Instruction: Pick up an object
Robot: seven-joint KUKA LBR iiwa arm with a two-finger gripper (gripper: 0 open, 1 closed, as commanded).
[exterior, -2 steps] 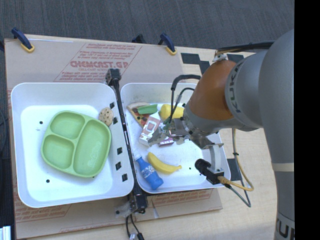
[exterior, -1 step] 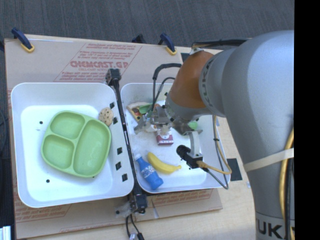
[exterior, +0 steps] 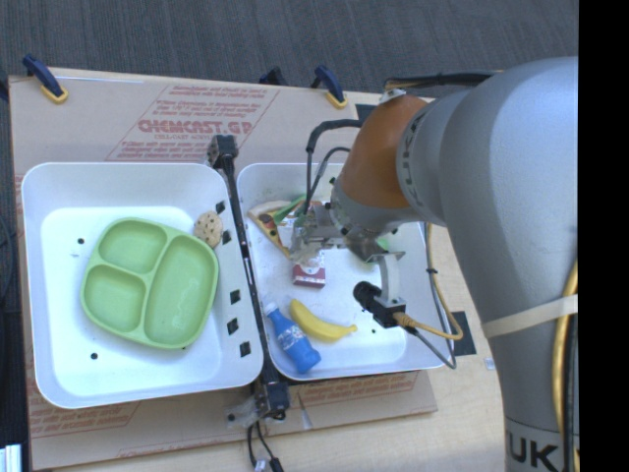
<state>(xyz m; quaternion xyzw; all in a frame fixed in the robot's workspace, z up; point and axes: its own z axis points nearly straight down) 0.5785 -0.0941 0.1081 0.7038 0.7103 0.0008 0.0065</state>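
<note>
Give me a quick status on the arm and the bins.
Gripper low in right bin, over small red box; no grasp visible. Banana and blue bottle lie near front. Green divided plate and cookie in left bin.

A dark grey carpet (exterior: 177,13) with a fine ribbed weave covers the floor beyond the bench. The bench top is a brown cardboard sheet (exterior: 147,116) printed with red lettering, held at its far edge by blue clamps (exterior: 44,77). Light falls evenly.
</note>
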